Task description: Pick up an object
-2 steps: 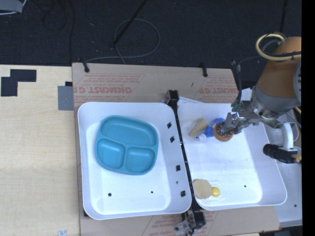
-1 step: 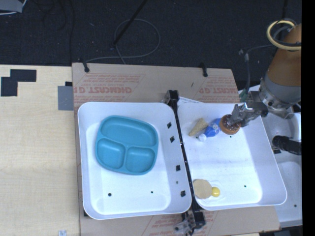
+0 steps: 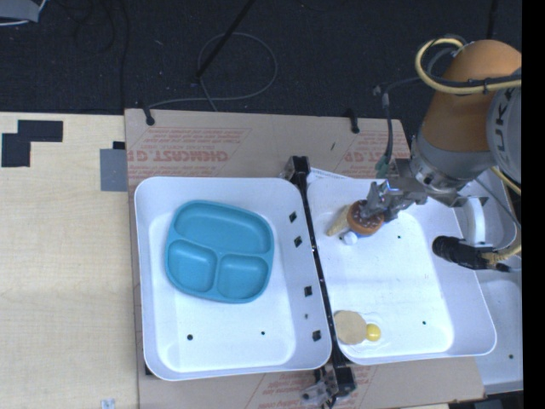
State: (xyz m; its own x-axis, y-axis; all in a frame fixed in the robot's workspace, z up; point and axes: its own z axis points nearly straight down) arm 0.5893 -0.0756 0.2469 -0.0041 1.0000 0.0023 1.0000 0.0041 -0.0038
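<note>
Directly beneath the hand point(image 3: 372, 207), whose grip state is unclear, sits a small orange-brown object point(image 3: 366, 222).

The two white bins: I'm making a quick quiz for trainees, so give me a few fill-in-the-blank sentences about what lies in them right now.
1. The blue plate has ____ compartments.
2. The blue plate lies in the ____ bin of the camera view.
3. The gripper is over the far part of the ____ bin.
4. The small ball beside the pale disc is ____ in colour.

Missing words: three; left; right; yellow
</note>
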